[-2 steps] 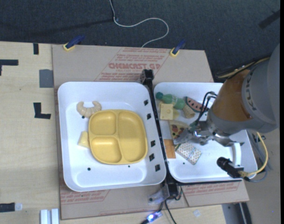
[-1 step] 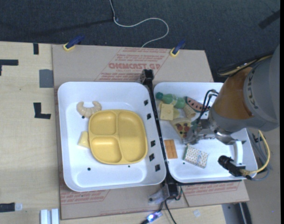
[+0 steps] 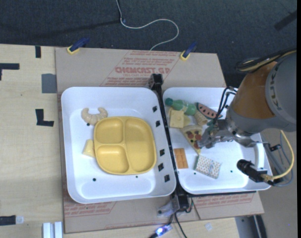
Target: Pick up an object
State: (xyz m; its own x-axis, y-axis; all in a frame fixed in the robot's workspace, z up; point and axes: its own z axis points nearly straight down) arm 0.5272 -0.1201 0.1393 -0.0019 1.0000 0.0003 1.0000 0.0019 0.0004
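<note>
End effector point(image 3: 206, 139) low, two bins point(image 3: 71, 133)

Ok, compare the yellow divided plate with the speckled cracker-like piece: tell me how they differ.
The yellow plate lies in the left bin; the speckled piece lies in the right bin. The plate is far larger, plain yellow and rounded; the piece is pale, dotted and square. Both lie flat.

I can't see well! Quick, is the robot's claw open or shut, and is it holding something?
Gripper: down among the toy food in the right bin; open or shut cannot be told, nor any hold.
</note>
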